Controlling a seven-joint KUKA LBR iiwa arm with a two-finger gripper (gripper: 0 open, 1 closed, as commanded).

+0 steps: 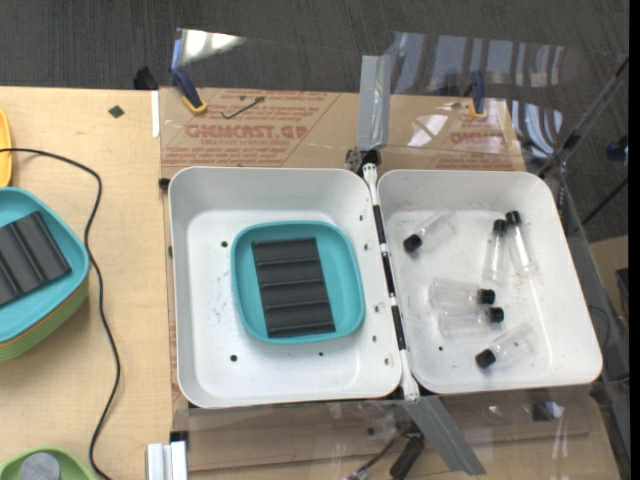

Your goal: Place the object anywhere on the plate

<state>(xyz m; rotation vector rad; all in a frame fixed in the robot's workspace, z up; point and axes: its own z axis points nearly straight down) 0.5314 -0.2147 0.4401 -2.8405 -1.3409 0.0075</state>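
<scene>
A teal plate [345,288] with a dark ribbed insert lies in the middle of the left white bin [200,268]. In the right white bin [560,268] lie several clear plastic vials with black caps: one at the upper left [425,234], two near the upper right [505,243], two in the middle [462,303] and one near the front [505,350]. All the vials rest on their sides on the bin floor.
A stack of teal and green plates [35,278] sits at the left edge of the bench, with a black cable [100,298] running beside it. Clear acrylic panels and cardboard [260,128] stand behind the bins.
</scene>
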